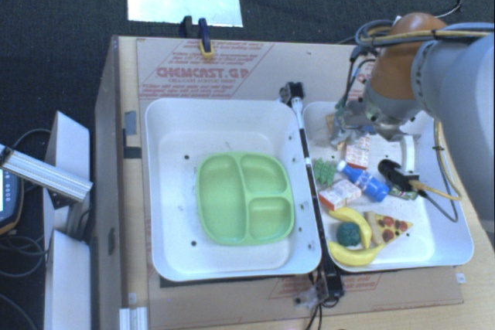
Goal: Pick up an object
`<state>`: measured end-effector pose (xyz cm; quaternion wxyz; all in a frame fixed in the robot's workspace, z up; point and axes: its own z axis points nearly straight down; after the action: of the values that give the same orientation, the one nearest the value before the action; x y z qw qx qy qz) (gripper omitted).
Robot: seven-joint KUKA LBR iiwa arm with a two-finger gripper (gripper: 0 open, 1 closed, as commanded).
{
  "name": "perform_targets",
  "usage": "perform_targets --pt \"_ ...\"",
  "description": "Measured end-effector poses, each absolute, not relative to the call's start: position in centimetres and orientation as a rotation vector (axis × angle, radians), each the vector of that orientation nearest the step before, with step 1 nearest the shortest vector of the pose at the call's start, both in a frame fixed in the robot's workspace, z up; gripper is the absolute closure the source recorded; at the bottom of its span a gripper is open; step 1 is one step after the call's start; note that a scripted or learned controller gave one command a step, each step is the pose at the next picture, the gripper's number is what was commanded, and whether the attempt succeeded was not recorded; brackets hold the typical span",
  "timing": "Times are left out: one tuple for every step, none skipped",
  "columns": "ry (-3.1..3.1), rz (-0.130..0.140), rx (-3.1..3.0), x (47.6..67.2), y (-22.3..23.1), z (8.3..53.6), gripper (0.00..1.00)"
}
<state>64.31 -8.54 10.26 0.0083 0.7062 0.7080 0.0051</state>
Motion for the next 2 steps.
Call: perform_targets --pt "2.225 0.007 2.214 60.8 -3.6 18.6 1.00" --pt "2.221 0.000 2.219 60.1 -9.0 17.4 1.00"
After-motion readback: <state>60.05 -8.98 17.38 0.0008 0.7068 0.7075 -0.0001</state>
